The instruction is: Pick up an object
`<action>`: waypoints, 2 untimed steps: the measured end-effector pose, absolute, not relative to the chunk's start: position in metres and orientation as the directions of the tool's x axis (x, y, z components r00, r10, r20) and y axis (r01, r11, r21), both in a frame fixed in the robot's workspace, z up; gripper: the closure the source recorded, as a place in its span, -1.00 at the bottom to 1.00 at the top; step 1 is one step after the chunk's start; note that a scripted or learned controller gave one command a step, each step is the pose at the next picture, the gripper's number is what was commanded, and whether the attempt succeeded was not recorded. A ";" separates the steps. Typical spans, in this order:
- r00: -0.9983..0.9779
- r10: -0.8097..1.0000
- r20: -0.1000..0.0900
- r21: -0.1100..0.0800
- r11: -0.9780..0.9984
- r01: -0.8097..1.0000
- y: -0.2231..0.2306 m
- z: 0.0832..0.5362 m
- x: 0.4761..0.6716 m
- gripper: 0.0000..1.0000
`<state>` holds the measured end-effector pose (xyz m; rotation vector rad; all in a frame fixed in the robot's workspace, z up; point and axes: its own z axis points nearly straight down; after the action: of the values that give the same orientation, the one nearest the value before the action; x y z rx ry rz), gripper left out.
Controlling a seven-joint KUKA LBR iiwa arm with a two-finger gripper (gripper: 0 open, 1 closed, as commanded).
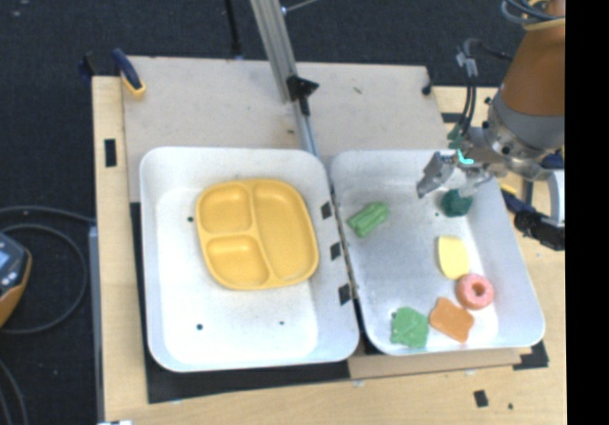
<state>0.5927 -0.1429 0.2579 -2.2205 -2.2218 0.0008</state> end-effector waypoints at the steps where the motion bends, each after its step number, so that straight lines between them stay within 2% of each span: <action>1: -0.001 1.000 0.000 0.002 0.001 1.000 -0.143 0.259 0.593 -1.00; 2: -0.001 1.000 -0.001 -0.003 0.001 1.000 -0.138 0.198 0.589 -1.00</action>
<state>0.5893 -0.1382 0.1983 -2.2194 -2.2208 0.0042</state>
